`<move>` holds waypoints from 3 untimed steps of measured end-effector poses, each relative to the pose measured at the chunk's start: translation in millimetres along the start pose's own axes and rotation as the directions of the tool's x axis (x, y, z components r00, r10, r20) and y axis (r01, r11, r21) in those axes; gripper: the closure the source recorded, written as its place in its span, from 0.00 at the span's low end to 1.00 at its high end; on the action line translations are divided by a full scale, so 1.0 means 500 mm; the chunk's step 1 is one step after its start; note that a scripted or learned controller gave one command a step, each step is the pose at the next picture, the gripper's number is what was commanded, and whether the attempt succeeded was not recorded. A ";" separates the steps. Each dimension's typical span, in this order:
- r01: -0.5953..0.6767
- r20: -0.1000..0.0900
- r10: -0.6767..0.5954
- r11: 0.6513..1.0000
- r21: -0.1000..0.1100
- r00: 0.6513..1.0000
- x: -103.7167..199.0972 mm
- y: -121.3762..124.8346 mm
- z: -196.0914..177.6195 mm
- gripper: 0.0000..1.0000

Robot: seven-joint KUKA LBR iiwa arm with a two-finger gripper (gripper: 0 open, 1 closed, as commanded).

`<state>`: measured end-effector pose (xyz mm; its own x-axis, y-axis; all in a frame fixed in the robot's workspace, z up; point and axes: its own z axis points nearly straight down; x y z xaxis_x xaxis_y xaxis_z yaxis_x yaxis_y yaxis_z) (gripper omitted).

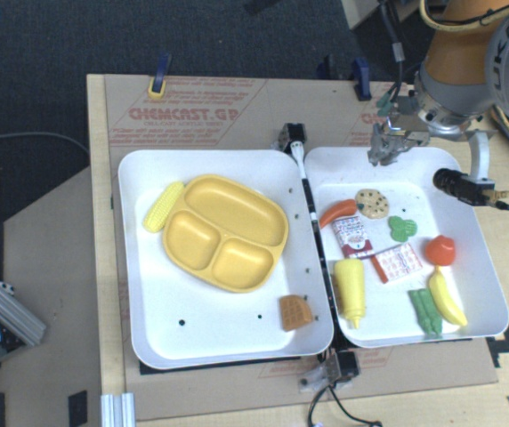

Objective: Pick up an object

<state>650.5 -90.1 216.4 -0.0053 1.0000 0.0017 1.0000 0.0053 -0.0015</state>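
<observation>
The gripper (386, 152) hangs over the back edge of the right bin (495, 278). Just in front of the fingers lies a cookie (372, 204), with a chili pepper (338, 212) to its left and a small leafy piece (402, 229) to its right. Farther forward sit a packet (350, 234), a card (398, 262), a tomato (440, 250), a bottle (351, 290), a banana (448, 298) and a bean pod (426, 312). Well to the left of the fingers, the left bin (148, 327) holds a divided tray (223, 231), a corn cob (164, 206) touching the tray's left side, and a cracker (295, 312) near the front.
</observation>
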 end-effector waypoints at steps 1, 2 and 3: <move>-0.003 0.002 0.003 1.000 -0.005 1.000 0.041 -0.002 -0.039 1.00; -0.006 0.002 0.006 1.000 0.000 1.000 0.029 -0.022 -0.025 1.00; -0.004 0.002 0.004 1.000 0.000 1.000 0.034 -0.004 0.005 1.00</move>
<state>648.2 -73.2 214.0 -0.0013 1.0000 -0.0003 1.0000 0.0013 -0.0020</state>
